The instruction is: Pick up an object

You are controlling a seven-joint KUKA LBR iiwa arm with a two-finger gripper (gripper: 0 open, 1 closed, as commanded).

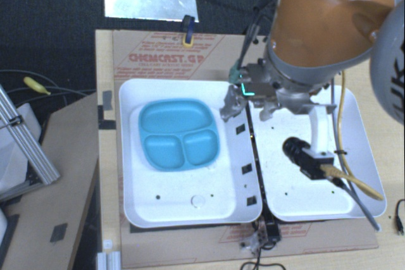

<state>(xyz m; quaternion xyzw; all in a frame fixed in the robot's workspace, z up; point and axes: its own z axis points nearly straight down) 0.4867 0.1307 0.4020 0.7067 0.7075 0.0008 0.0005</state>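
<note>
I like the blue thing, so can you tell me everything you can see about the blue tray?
The blue tray is a light blue, smooth, plastic-looking plate with rounded corners. It has three hollows: one long one along the far side and two smaller ones side by side nearer the camera. It lies flat, right way up, in the left white bin, resting on the bin's floor, towards its far half.

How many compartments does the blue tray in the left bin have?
3: the blue tray has one wide compartment across its far side and two smaller ones side by side along its near side.
</note>
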